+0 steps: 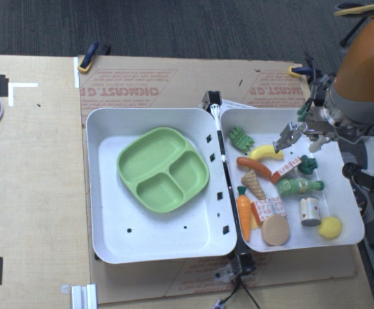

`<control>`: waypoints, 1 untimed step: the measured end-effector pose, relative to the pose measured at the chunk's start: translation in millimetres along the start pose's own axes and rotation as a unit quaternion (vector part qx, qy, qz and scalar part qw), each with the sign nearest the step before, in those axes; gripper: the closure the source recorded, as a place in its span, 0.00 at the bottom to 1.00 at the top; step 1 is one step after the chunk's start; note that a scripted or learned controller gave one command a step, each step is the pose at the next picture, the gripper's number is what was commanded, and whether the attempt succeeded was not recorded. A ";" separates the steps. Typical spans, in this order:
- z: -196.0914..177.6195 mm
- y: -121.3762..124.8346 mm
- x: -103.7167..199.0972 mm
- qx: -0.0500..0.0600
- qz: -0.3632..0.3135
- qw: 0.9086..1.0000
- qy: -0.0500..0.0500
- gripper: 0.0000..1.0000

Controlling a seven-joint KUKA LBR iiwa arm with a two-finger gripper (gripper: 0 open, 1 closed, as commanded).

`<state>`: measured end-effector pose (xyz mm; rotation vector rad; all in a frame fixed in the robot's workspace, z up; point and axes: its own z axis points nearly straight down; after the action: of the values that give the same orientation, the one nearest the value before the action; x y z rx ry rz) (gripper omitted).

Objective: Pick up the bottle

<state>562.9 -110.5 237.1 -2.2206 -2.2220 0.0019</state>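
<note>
In the right bin point(351, 234), nearest the camera, lie a round tan piece point(276, 230), a lemon point(330, 227) and a small can point(309, 210); just beyond them the bottle point(299, 186), green and clear, rests on its side, crowded by a red-and-white packet point(285, 169) and a dark green toy point(308, 165). Farther back the gripper point(289, 136) hovers above the banana point(266, 152), holding nothing. A clean grasp probably calls for shifting toward the bottle's middle and closing across its narrow width, clear of the packet. How far apart the fingertips stand cannot be told, and the arm's upper part is cut off at the right.
</note>
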 end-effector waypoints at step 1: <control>105.0 -67.1 -75.5 0.000 -0.012 1.000 0.000 0.00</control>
<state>495.8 -186.2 132.2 -2.1932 -2.2485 0.0010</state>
